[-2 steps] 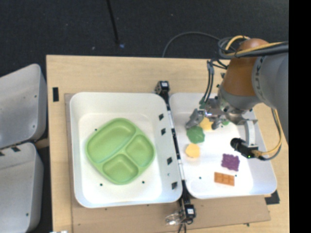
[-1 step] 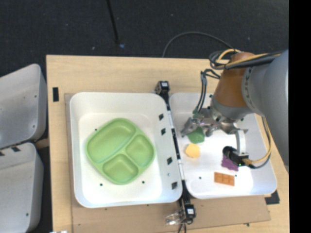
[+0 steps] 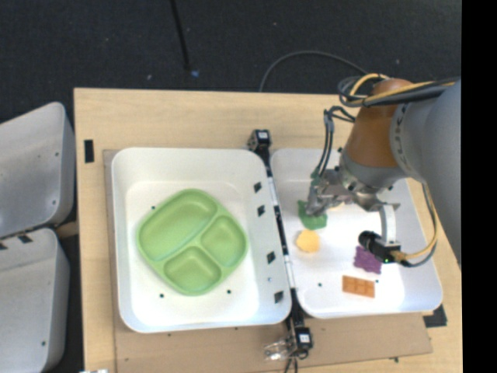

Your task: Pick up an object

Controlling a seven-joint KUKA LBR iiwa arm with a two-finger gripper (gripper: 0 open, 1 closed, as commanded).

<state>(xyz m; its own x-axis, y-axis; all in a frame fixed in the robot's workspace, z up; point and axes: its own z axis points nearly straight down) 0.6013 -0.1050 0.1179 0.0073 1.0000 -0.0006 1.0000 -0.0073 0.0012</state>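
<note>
We see the gripper (image 3: 314, 208) low in the right bin (image 3: 415, 290), its tips right at the small green object (image 3: 314, 221) near the bin's left wall, right of centre frame. Whether it's spread or pinching, we can't tell from up here. The risk: the green piece looks small and could squirt sideways toward the yellow ball (image 3: 308, 242) just below it. The purple block (image 3: 367, 259) and orange piece (image 3: 358, 287) sit lower right; the green tray (image 3: 192, 242) rests in the left bin (image 3: 128, 301).
</note>
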